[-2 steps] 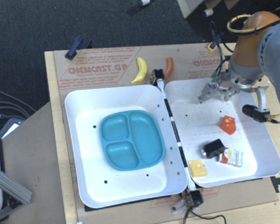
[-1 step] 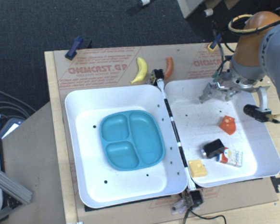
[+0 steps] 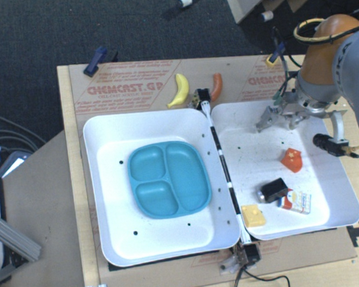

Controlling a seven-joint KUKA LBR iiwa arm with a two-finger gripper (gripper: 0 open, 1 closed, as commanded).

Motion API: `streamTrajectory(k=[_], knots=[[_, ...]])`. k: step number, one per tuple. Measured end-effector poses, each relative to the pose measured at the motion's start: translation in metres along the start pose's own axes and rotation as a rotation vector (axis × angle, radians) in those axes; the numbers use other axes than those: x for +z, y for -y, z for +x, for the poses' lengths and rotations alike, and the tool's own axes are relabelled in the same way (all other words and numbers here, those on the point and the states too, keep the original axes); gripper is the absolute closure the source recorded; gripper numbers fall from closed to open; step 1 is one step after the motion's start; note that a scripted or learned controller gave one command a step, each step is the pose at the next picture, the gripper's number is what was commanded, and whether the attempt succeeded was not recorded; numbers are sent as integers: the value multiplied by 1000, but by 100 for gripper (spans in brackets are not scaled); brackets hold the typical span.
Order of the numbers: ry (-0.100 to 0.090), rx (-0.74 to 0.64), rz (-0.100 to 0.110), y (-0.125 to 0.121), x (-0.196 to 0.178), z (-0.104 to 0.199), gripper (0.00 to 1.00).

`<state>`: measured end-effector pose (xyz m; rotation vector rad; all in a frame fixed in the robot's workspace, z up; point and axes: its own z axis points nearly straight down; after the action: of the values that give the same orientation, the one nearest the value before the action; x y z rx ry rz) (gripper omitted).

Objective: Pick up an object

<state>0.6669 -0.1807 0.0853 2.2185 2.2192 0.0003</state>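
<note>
Robot gripper, fingers spread apart w/ nothing between, hovers upper right over right bin, poised above orange block.

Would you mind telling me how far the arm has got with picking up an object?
Nothing is picked yet. The gripper is over the right bin's far end, apart from the orange piece, black object and yellow block, which lie on the floor. Grasping and lifting remain.

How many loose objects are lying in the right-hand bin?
4. An orange block mid-bin, a black object below it, a small packet to its right, and a yellow piece near the divider. The arm may hide more.
</note>
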Motion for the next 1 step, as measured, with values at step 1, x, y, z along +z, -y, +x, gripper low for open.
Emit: streamTrajectory(k=[1], knots=[[0,0,0,0,0,-5,0]])
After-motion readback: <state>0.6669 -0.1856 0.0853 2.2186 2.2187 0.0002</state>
